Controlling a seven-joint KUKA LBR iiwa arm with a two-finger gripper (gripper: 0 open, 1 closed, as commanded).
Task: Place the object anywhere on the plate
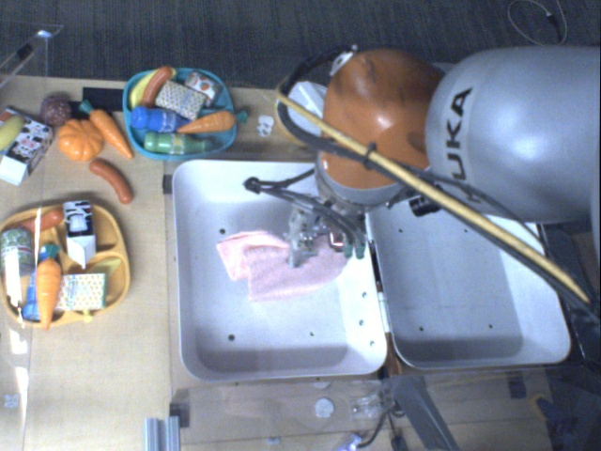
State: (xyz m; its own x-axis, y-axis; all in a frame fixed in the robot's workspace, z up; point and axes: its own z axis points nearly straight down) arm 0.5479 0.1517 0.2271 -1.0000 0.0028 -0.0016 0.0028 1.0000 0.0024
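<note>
The gripper [302, 244] is hanging over the pink cloth [278, 265] lying in the left bin [202, 346], jaw state not discernible, while the arm's orange band [376, 101] is blocking the bin's far edge and toy-food baskets [178, 111] are standing well apart at left.

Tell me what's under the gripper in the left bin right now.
A pink cloth-like object lies flat on the left bin floor, directly beneath the gripper. The gripper covers the object's upper right part, so any contact there is hidden.
</note>
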